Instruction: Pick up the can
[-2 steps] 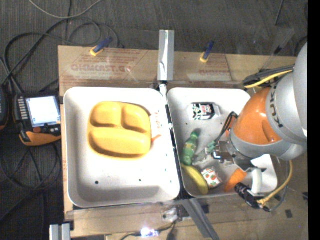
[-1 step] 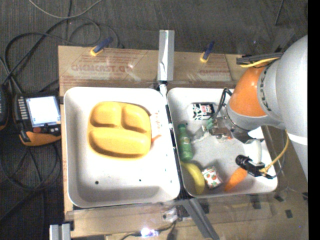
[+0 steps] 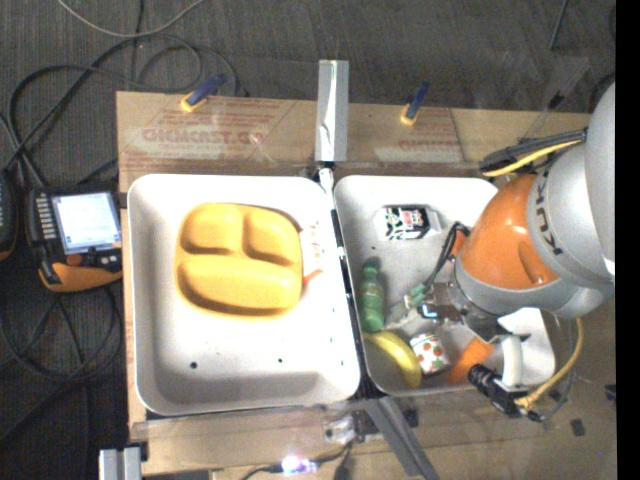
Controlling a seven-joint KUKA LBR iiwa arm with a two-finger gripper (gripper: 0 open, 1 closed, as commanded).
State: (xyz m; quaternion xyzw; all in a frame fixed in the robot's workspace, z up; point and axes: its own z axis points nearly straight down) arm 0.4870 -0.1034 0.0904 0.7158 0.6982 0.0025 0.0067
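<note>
a dark carpeted floor with loose cables surrounds a cardboard-topped surface [image 3: 250, 133] that carries two shallow white bins side by side. the left bin [image 3: 160, 368] holds a yellow divided tray [image 3: 240, 258] and, at its right side, what looks like a small paper packet [image 3: 314, 253]. the right bin [image 3: 350, 208] is the busy one: a black and white carton [image 3: 406, 222] near its far wall, a green bottle [image 3: 372, 294] lying along its left wall, a yellow banana [image 3: 395, 358] at the near left corner, and the can [image 3: 430, 353] just beside the banana, touching it or nearly so. an orange object [image 3: 468, 363] peeks out on the can's other side, half covered by the arm.

the can is short, white with red and green print, and seems to lie on its side or tilted (its end faces roughly up toward the camera, but i cannot be sure). it is probably a light, stiff metal thing with a smooth, slippery wall that could roll or squirt out if pinched off centre. the best hold would be across the round body at mid height, fingers on opposite sides, keeping away from the banana that crowds one side.

the arm [image 3: 540, 238] reaches in from the right, and the gripper [image 3: 432, 303] hangs low over the bin, just above and beyond the can. whether it is apart or together i cannot tell, and nothing is visibly held.
</note>
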